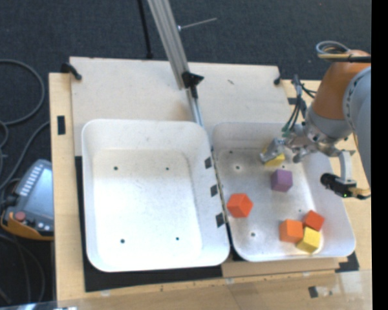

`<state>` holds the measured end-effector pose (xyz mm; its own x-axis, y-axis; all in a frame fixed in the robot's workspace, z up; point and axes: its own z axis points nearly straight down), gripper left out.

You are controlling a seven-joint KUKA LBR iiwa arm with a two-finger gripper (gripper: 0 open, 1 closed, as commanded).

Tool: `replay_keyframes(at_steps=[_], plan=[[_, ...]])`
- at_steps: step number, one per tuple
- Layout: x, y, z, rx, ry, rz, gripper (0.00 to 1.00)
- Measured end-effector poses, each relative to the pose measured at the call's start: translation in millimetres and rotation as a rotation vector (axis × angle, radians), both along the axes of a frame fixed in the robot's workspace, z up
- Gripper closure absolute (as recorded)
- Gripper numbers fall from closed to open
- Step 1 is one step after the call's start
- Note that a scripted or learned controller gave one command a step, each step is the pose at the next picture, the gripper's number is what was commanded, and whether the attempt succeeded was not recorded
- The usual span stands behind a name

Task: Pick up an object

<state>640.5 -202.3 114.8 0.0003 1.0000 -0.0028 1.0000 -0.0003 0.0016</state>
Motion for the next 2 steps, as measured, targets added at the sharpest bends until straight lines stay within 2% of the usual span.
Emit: replay_keyframes(at_steps=[1, 2], plan=[[1, 0, 10, -0.001, -0.001, 0.007, 1.0], [40, 87, 41, 0.005, 0.012, 0.007, 1.0]])
